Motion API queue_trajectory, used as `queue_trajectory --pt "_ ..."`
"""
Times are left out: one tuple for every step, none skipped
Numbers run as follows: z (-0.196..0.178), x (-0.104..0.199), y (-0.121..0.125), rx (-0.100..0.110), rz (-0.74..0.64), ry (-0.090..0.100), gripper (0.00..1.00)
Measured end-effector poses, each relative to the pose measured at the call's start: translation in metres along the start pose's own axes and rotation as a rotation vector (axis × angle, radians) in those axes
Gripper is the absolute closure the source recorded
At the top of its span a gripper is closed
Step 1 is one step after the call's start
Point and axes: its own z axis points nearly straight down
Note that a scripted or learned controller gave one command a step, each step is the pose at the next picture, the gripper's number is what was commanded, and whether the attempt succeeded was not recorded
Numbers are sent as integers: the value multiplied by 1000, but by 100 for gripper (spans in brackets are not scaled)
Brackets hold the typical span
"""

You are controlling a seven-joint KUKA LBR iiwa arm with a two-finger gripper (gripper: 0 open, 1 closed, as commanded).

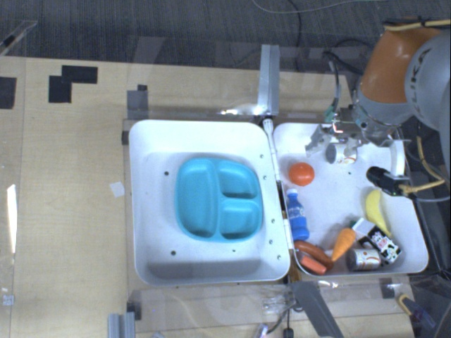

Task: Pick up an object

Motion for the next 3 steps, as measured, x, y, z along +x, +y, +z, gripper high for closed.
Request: queue_trajectory --pt "67 -45 45 -19 229 -2 0" --pt "89 -82 47 -18 153 8 0" --pt "98 -106 -19 -9 142 -1 0"
